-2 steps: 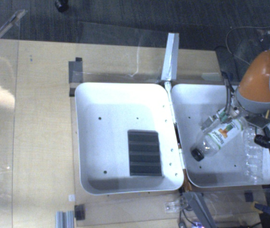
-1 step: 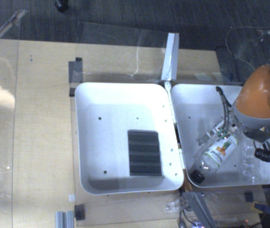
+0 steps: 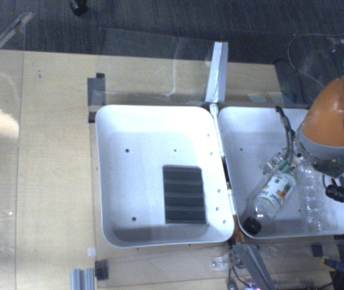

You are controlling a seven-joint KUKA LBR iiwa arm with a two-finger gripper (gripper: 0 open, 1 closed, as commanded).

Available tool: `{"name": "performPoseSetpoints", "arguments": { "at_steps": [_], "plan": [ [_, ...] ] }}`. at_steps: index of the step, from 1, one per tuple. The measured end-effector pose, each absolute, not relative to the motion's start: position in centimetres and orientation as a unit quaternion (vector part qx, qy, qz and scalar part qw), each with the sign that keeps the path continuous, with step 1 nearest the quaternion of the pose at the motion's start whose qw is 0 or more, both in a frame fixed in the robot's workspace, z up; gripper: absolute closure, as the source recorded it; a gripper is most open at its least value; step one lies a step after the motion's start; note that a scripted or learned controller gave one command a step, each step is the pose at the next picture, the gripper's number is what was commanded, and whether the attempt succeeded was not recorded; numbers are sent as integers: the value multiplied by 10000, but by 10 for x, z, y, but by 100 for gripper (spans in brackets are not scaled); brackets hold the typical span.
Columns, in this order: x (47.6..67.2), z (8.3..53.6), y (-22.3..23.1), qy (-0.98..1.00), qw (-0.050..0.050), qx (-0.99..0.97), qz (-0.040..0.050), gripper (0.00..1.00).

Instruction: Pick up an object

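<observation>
A clear plastic bottle (image 3: 272, 193) with a white, green and orange label lies slanted in the right bin (image 3: 247, 138), its black cap (image 3: 252, 225) pointing to the near left corner. My gripper (image 3: 282, 162) hangs from the orange-banded wrist (image 3: 332, 116) right at the bottle's upper end, touching it or just above it. A second, fully clear bottle (image 3: 309, 199) lies beside it on the right, partly under the arm. A black ribbed rectangular block (image 3: 184, 193) lies flat in the left bin (image 3: 135, 162).
The two bins meet at a shared rim (image 3: 223, 168) with a metal post (image 3: 217, 77) behind it. Cables (image 3: 305, 50) loop behind the right bin. Clamps and brackets (image 3: 250, 264) sit along the bench's near edge.
</observation>
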State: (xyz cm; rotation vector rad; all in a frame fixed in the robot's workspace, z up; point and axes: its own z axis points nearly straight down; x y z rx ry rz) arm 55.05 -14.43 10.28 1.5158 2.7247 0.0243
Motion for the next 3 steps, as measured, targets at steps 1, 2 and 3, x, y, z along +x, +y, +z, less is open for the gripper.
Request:
{"name": "performPoseSetpoints", "arguments": {
  "at_steps": [1, 2, 3],
  "plan": [
    [550, 103, -144, 8738, 114, 4860, 76, 0],
    [531, 90, -101, 8931, 79, 4498, 28, 0],
    [523, 100, -100, 8437, 56, 5368, 31, 0]
  ]
}}
